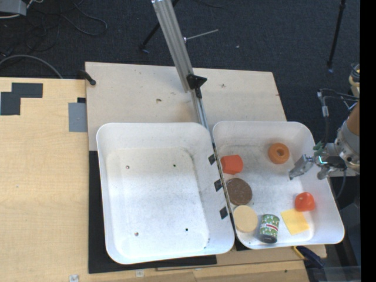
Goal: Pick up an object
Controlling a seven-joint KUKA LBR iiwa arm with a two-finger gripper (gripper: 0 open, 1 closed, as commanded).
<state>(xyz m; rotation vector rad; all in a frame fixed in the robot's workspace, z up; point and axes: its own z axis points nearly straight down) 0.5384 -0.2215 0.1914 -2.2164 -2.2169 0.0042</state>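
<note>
Yellow block (295,221) low — gripper (305,165) hangs over right bin's (258,133) edge.

You get no readable text anywhere; the small can's (269,228) green label is too blurred.

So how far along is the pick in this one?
Nothing is picked yet: the orange ring, red block, brown disc, green can and yellow piece all lie in the right bin. The gripper hangs at that bin's right rim with nothing between its jaws. Descent and grasp remain.
</note>
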